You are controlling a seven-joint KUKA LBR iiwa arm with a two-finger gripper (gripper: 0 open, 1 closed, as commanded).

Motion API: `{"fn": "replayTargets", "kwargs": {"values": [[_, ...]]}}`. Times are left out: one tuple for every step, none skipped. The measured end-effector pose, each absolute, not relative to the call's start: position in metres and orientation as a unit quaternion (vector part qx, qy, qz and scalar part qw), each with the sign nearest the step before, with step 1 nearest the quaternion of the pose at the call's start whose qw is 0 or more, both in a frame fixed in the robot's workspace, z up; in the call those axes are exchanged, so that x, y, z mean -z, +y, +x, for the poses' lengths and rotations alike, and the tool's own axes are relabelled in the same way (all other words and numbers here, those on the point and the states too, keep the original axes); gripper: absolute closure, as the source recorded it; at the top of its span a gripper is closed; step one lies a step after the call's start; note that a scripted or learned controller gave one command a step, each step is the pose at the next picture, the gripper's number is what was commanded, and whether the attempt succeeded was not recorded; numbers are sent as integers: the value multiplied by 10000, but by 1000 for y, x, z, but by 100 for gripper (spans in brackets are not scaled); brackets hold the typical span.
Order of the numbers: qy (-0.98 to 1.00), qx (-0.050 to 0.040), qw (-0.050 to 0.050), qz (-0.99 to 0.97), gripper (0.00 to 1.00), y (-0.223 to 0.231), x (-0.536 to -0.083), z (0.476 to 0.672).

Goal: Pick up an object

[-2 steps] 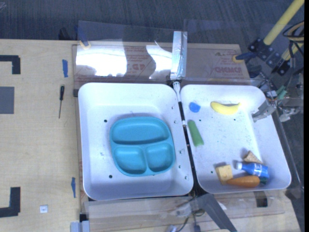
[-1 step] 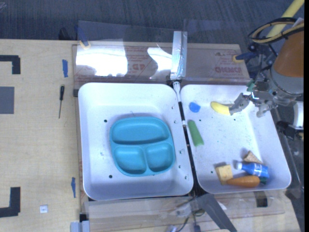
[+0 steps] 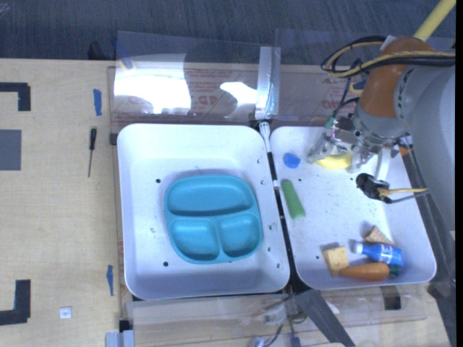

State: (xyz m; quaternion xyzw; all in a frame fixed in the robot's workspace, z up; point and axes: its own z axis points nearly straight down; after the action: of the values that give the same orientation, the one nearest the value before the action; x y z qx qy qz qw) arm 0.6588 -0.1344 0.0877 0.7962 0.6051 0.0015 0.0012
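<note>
Gripper lowered over a yellow object in the right bin.

The gripper (image 3: 346, 150) is seen at the yellow object (image 3: 334, 163) near the right bin (image 3: 423, 266) back edge; its closure cannot be told.

Grey arm (image 3: 427, 92), orange wrist band, black-and-yellow cables, metallic claw (image 3: 347, 150).
</note>
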Motion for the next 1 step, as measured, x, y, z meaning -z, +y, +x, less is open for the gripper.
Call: {"fn": "replayTargets", "kwargs": {"values": [[6059, -4, 17, 7955, 100, -134, -98, 659]]}}
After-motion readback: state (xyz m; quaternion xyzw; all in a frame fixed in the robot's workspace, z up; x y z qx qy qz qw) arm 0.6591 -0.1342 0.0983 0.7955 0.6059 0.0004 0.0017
